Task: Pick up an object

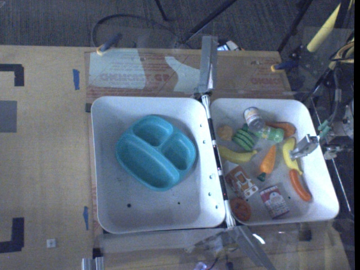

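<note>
No pick is judged done yet: nothing is seen lifted, and every object lies on a bin floor, so approach, grasp and lift are all left. The tabletop (45, 151) carries two white bins side by side. The left bin (112, 207) holds a single teal divided plate (156, 152), three compartments, lying flat near the bin's middle (nothing on it). The right bin (320, 198) holds the clutter, any piece of which could serve as the object to pick: a yellow banana (237, 154) by the left wall, a green striped piece (244, 138) just above it, a small jar (253, 117) on its side near the top, an orange carrot (268, 160) mid-bin, a second yellow piece (289, 152) to its right, an orange sausage-like piece (300, 185) near the right wall, two small printed boxes (239, 180) (275, 200) lower down, and a brown round item (242, 208) at the bottom left. The pincer (306, 146) sits at the right bin's right edge, above the second yellow piece; whether it is open or closed cannot be told, and nothing is seen held in it.
</note>
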Robot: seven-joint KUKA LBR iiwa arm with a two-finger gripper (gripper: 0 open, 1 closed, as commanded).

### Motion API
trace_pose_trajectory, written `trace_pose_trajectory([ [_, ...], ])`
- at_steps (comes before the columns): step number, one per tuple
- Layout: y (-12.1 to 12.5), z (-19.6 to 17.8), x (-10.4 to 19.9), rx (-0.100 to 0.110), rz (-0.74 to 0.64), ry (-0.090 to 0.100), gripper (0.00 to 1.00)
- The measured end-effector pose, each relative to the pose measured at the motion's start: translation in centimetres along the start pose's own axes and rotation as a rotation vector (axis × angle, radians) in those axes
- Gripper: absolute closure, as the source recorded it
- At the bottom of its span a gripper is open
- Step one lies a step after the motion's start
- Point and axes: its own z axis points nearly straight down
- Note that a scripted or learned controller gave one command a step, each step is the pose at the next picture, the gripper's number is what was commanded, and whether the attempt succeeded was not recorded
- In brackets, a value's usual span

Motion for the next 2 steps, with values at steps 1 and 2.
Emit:
trace_pose_trajectory([
  [1,4.1,18.1,1.6,-0.008,-0.145,-0.002,0.00],
  [2,4.2,17.0,1.5,-0.011,-0.143,-0.003,1.00],
])
